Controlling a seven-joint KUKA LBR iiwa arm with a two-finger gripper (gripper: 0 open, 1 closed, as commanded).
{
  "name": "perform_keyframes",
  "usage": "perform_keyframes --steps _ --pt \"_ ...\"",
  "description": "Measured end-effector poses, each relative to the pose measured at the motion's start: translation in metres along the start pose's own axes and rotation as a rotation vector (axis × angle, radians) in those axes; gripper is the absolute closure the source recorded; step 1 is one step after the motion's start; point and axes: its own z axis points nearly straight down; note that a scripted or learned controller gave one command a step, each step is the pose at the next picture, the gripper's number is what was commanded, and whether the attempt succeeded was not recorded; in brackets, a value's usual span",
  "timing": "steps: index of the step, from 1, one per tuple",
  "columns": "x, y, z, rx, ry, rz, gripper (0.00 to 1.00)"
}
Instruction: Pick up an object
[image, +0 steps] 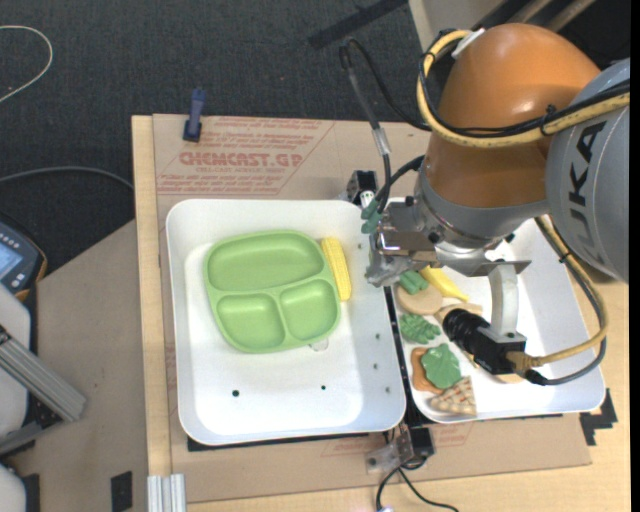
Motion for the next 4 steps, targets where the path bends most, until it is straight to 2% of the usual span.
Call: perform_keyframes --steps 2,3,4 --pt "0.001 0.001 -0.020 -0.002 -0.001 -0.002 1.00" --pt "0.038 -0.008 -0.112 -0.009 0.005 -0.003 1.00" --pt "-0.008 -0.009 -0.001 0.014 -0.003 0.008 1.00"
